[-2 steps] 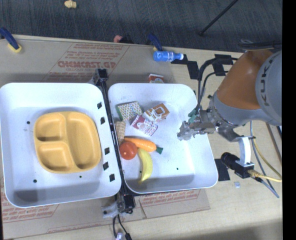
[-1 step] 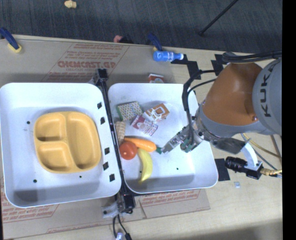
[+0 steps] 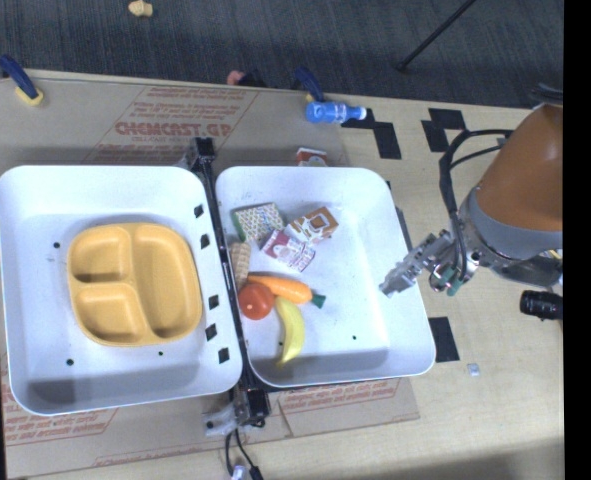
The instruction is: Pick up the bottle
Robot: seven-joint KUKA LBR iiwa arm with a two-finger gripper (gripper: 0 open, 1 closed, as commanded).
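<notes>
Hand [image 3: 400,280] hovers over right bin's [image 3: 407,318] edge.

The gripper [image 3: 400,280] hangs over the right bin's [image 3: 375,363] right rim. Left of it lie a carrot [image 3: 283,288], tomato [image 3: 256,302], banana [image 3: 292,330] and small cartons [image 3: 293,238]. Farther left, the other bin holds a yellow tray [image 3: 135,281]. The bottle [image 3: 333,113] lies well beyond the gripper, outside both bins.

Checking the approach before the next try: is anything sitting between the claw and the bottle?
Nothing visible blocks it. The bottle lies on the bench beyond the right bin's far rim, outside both bins. The claw hovers at that bin's right edge; between them lie only the rim and bare bench.
</notes>
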